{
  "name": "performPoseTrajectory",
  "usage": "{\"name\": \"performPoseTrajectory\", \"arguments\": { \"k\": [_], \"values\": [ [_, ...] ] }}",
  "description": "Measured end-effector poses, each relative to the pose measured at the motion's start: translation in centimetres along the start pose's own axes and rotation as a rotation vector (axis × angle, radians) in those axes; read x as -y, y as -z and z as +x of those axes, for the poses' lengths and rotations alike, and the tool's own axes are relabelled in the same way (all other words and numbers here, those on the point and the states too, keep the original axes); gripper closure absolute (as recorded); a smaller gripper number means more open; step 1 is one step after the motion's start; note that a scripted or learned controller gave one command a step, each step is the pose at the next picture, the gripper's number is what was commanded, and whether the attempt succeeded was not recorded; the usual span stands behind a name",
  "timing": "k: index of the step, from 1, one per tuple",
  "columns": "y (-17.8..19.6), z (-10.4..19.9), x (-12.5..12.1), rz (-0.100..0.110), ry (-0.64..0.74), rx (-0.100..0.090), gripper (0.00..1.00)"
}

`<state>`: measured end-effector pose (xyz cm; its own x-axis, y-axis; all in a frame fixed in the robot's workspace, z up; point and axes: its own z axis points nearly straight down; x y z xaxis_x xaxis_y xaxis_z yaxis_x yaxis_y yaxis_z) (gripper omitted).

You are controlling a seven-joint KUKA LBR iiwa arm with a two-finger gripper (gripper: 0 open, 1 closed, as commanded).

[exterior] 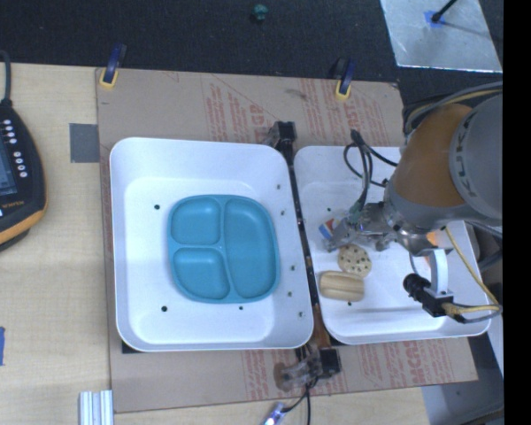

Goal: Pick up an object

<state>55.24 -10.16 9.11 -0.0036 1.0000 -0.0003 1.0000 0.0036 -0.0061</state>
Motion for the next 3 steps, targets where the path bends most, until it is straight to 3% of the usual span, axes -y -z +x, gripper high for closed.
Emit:
{"name": "performPoseTrajectory", "arguments": {
  "k": [1,2,3],
  "values": [
    [1.0,-0.1,0.0,0.002,0.001,0.002,1.0],
    [1.0,-0.1,0.0,0.001,0.001,0.002,0.0],
    [0.0,-1.0,6.1,-0.002,0.002,0.0,0.0]
  ]
}}
